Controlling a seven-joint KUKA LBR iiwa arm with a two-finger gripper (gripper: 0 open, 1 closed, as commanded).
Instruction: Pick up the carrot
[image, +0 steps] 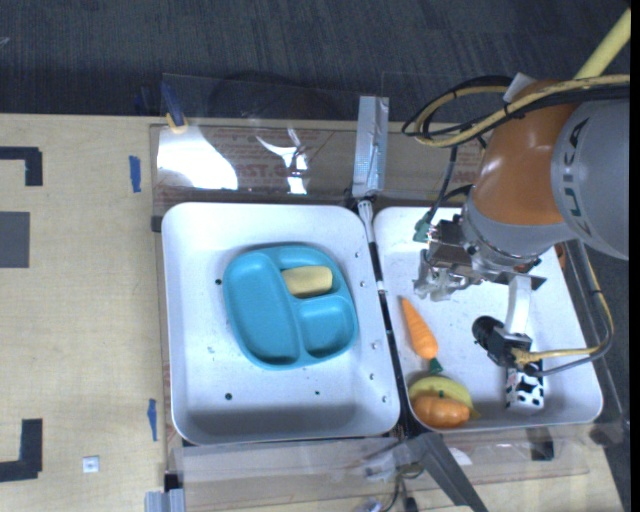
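The orange carrot (420, 328) lies in the right bin (570, 400) close to its left wall, its thin end toward the back. My gripper (438, 284) hangs just behind and to the right of the carrot's thin end, under the grey wrist with its orange band. Nothing shows in the gripper, and the carrot rests on the bin floor.
A yellow and orange toy fruit (441, 398) sits at the right bin's front left corner, just in front of the carrot. A black-and-white spotted toy (525, 390) stands at the front right. The left bin (190, 300) holds a blue divided plate (262, 318) with a yellow block (307, 281).
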